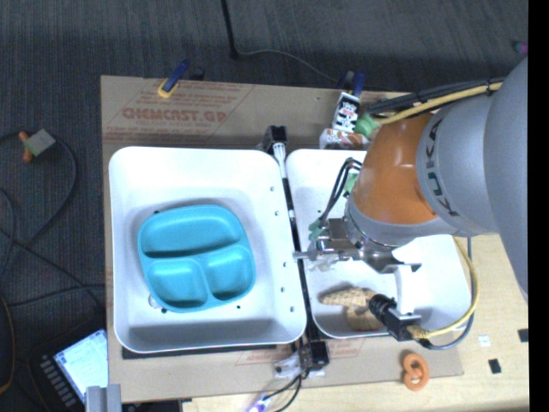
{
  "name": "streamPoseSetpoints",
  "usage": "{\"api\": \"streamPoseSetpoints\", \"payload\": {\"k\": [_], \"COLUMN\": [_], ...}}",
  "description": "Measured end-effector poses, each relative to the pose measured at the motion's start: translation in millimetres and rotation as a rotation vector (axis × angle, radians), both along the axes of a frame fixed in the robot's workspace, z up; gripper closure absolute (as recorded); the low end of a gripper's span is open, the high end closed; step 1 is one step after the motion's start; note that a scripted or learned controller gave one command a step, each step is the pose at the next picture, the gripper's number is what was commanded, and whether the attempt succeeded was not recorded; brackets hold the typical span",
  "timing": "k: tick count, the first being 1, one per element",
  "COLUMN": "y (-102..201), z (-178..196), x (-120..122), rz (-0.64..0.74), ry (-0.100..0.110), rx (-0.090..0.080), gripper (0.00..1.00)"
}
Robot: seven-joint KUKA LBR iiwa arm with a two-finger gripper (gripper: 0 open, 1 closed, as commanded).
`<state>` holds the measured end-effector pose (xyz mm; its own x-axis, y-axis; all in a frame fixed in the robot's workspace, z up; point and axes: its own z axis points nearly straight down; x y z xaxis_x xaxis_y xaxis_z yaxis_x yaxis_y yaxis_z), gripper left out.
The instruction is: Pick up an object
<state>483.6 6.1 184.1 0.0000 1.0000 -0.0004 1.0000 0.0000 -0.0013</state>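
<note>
At the far left, on the dark floor, a small grey block with an orange part lies among black cables. A brown bench board with red lettering carries two shallow white bins side by side, and a blue and yellow clamp grips the board's upper edge.

The left bin holds a light blue divided tray, lying flat with one long compartment above and two smaller ones below. Near the lower left corner of the view sits a device with a lit screen.

Between the bins runs a black bracket and a white strip. The right bin lies under the arm. The grey arm with its orange band hangs over the bin's middle, hiding much of it. The gripper sits low in the bin, close to its left wall; whether it is apart or together cannot be told, as the wrist covers it. Just below the gripper, on the bin floor, lies a tan, rough-textured object, apart from the gripper and not lifted. Beside it to the right a brownish item lies partly under a black fitting on the arm.

A small printed package stands beyond the right bin's upper edge, and an orange ring lies on the bench below the bin.
</note>
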Motion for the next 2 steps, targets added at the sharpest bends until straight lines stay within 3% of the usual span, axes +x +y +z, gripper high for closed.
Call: {"api": "streamPoseSetpoints", "payload": {"k": [2], "y": [-5.8], "z": [-0.1], "x": [0.0], "rz": [0.0], "ry": [0.0], "rx": [0.0], "gripper": [1.0]}}
